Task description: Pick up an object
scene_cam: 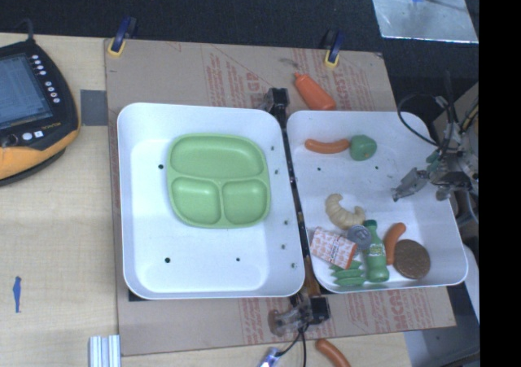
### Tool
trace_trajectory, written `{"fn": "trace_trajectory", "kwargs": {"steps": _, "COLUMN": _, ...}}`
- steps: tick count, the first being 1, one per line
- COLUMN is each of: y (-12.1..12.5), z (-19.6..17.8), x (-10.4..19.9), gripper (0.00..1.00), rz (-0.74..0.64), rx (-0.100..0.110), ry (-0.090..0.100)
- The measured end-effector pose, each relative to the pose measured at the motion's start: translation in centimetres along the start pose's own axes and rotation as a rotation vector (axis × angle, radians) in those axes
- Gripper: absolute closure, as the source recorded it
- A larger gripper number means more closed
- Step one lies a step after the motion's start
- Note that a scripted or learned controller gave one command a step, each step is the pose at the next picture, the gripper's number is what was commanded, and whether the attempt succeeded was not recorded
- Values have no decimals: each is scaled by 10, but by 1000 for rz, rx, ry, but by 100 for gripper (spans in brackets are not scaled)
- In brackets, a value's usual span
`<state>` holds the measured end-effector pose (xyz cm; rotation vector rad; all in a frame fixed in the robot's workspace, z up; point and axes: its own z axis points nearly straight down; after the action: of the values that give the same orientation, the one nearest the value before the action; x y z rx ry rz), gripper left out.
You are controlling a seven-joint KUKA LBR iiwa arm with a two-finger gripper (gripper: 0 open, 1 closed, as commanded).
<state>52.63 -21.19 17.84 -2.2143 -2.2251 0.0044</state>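
Seemingly empty fingers over right bin

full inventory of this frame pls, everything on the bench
white plastic bins: 2, side by side
green divided plate: 1, left bin
orange sausage: 1, right bin top
green round toy: 1, beside the sausage
tan croissant: 1, right bin middle
red-white packet: 1, right bin bottom
green bottle: 1, right bin bottom
brown disc: 1, bottom right corner
orange carrot: 1, on the cardboard above the right bin
orange pendant: 1, far left
hand: 1, grey, over right bin's right side
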Motion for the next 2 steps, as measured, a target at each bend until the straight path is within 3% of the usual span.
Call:
{"fn": "trace_trajectory", "kwargs": {"steps": 1, "y": -33, "z": -27, "x": 35, "gripper": 0, "rz": -1, "rx": 0, "ry": 0}}
{"fn": "trace_trajectory", "kwargs": {"steps": 2, "y": -32, "z": -37, "x": 34, "gripper": 100, "rz": -4, "rx": 0, "ry": -1}}
